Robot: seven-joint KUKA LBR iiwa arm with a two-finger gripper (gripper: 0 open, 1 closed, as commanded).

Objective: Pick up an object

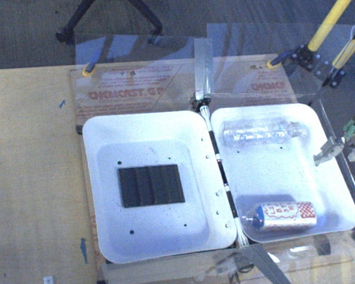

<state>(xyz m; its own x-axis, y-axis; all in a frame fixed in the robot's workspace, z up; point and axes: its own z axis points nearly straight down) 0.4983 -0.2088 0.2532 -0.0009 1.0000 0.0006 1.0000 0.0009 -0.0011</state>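
Three things lie unpicked: a clear bottle (262, 131) near the gripper (336, 147), up and leftward; a red-labelled tube (284, 214) below-left of it; a dark pad (151, 184) well apart, leftward. Whether the gripper is open, I cannot tell. Likely the approach step; next it needs centring over the bottle.

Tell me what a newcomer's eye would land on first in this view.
The dark ribbed rectangular pad stands out most, lying flat in the middle of the left bin. In the right bin, a clear plastic bottle lies on its side along the far wall, and a smaller bottle with a red and white label lies on its side near the front wall.
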